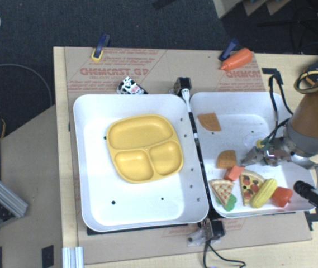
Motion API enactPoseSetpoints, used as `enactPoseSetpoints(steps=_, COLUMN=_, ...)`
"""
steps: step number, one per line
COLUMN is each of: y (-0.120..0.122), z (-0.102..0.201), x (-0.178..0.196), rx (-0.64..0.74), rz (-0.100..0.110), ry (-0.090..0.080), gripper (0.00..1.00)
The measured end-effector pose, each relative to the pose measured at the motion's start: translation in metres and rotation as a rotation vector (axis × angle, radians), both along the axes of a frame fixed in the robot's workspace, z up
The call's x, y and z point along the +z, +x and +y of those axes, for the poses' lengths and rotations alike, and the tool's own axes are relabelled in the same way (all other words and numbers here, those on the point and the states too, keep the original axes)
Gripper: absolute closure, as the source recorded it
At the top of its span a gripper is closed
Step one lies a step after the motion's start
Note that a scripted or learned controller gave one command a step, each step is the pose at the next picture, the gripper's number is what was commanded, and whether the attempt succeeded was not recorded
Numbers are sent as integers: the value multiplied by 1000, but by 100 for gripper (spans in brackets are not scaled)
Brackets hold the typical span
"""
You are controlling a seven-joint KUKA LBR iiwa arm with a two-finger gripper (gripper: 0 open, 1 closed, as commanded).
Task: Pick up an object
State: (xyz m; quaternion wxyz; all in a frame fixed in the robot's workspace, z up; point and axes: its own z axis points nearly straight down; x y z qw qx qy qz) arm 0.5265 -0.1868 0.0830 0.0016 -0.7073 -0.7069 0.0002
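Note:
The right bin (242,106) holds several toy foods. A brown toast piece (209,121) lies near its back. Further forward are a brown bun (226,159), a small red piece (234,172), two pizza slices (223,190) (251,186), a green bit (229,202), a yellow corn cob (265,191) and a red tomato (281,197). My gripper (255,154) hangs low over the right bin, just right of the bun and above the pizza slices. Nothing is visibly held in it.
The left bin (91,166) carries a yellow divided plate (145,148). An orange carrot (237,59), a black-and-white toy (131,86) and a blue-yellow clamp (99,48) lie on the bench behind the bins. Cables run along the right bin's far side.

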Motion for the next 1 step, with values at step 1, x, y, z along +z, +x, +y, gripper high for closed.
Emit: enactPoseSetpoints(steps=1, y=0, z=-1, x=12, rx=0, rz=-3, ry=-2, gripper=100)
